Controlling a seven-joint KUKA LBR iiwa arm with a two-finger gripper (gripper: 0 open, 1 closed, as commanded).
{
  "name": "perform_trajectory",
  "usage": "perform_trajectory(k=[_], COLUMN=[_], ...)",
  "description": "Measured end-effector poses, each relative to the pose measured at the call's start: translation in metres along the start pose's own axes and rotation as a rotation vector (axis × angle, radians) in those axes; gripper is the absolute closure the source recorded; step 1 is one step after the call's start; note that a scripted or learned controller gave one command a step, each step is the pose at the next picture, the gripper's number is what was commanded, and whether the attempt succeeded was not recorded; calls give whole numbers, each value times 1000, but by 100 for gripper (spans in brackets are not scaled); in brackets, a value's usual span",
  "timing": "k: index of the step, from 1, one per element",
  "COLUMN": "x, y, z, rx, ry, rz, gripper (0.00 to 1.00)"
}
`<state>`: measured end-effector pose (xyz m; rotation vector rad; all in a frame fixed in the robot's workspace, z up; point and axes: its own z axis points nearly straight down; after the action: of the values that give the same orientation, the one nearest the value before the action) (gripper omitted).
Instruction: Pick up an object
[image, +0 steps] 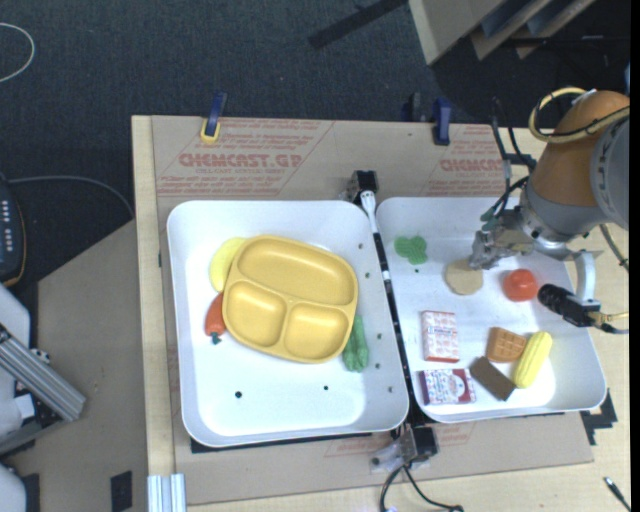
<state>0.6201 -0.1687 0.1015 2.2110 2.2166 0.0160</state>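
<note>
The likeliest target is the tan disc (464, 278), a flat round piece lying on the floor of the right bin (590, 385), directly under and touching the tip of the gripper (487, 249). The gripper is lowered into the bin's far part, apparently to close on the disc from above, though whether it is spread or closed cannot be told from this slant (the tip is small and dark against the wrist). Just to the gripper's right sits a red tomato (519, 285); to its left, near the bin wall, a green leaf (410, 247). Nearer the camera lie a pink packet (439, 334), a red box (446, 385), a waffle (506, 345), a brown bar (492, 378) and a corn cob (532, 358), spaced loosely enough for single picks. Well to the left, the other bin (200, 390) holds a yellow tray (288, 298).
</note>
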Motion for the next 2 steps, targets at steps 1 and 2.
perform_trajectory(k=[1,2], x=[-2,0], y=[4,10], z=[-44,-89], rx=[8,7], ry=[-2,-2], rz=[2,1], gripper=[100,100])
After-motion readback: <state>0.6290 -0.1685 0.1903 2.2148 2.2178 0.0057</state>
